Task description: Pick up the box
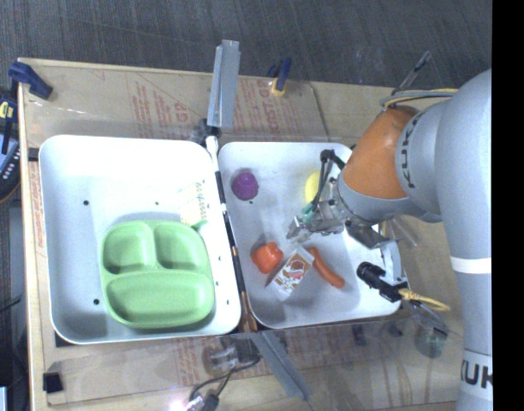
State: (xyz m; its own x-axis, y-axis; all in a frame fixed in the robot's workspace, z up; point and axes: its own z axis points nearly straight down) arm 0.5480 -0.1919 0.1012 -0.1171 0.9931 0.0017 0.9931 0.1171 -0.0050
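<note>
- The box (292, 272), a small carton with red and white print, lies flat on the floor of the right bin (270, 157), low in that bin and a little toward its middle.
- The gripper (306, 223) hangs over the same bin, above the box in the view; from the gripper the box lies at about seven o'clock, near but apart from it.
- The box's long axis runs roughly from one o'clock to seven o'clock, so it points more or less back toward the gripper.
- I cannot tell how the gripper is set at its tip; the metal parts there blur together, and nothing reads as caught in them.
- An orange-red round toy (266, 256) touches or nearly touches the box at its ten o'clock side; a carrot-like orange piece (327, 270) lies just beside it at three o'clock.
- A purple ball (244, 184) sits well apart toward twelve o'clock, and a yellow object (312, 183) shows partly behind the wrist.
- The left bin (65, 157) holds a green divided tray (157, 274).
- My judgement: the coming move turns on a short shift down and left over the box, then closing across its narrow width, between the two orange neighbours.
</note>
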